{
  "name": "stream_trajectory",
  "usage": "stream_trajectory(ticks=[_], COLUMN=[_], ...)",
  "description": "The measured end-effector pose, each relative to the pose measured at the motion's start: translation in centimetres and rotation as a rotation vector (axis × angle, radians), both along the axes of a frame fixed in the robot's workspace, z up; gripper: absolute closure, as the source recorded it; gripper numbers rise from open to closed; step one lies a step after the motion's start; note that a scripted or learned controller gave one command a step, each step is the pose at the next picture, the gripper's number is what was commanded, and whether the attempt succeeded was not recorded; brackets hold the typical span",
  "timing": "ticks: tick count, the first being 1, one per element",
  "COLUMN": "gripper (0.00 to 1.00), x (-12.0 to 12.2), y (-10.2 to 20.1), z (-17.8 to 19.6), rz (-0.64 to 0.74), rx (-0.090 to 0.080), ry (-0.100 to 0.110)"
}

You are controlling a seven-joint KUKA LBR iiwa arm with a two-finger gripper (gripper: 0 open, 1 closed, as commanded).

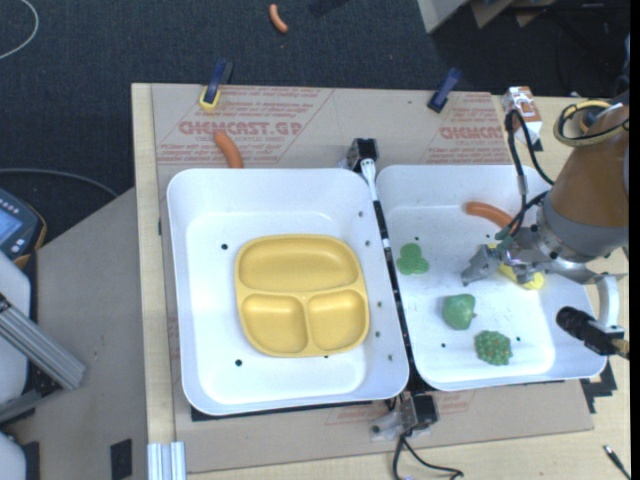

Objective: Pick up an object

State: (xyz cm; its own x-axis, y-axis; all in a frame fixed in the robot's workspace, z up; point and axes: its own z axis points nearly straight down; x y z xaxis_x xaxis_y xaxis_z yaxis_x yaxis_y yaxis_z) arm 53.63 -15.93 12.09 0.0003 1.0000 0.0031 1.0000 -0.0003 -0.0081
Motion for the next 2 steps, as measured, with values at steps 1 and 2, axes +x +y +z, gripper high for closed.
stream_trajectory(ticks=[1, 2], gripper=[0.0, 1.0], x=[-0.1, 0.0], y=[0.1, 0.0], z=[-3.9, -2.6], rz=[0.0, -0.001], rx=[0.0, -0.003], ry=[-0.002, -0.008])
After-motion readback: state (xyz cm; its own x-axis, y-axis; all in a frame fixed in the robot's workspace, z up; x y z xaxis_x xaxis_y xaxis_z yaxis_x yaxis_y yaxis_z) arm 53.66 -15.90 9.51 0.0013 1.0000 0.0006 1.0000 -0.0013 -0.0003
